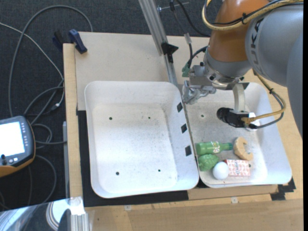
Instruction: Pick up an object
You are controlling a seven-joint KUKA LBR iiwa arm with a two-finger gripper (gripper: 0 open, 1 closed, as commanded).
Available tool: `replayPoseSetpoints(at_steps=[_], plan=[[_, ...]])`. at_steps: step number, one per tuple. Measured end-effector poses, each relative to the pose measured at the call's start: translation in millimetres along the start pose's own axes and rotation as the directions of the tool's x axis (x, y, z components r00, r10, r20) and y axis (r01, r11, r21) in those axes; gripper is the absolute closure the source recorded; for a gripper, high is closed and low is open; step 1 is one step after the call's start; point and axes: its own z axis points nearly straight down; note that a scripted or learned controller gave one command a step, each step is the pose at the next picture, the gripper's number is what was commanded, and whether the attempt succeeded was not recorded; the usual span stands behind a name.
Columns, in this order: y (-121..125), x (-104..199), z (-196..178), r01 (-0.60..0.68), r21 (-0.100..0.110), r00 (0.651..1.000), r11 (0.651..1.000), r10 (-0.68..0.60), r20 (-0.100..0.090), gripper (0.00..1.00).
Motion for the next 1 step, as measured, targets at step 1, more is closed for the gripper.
replayPoseSetpoints(at_steps=[1], plan=[[7.9,48.1,14.1,-0.001,0.001,1.0,1.0,0.001,0.001,1.0]])
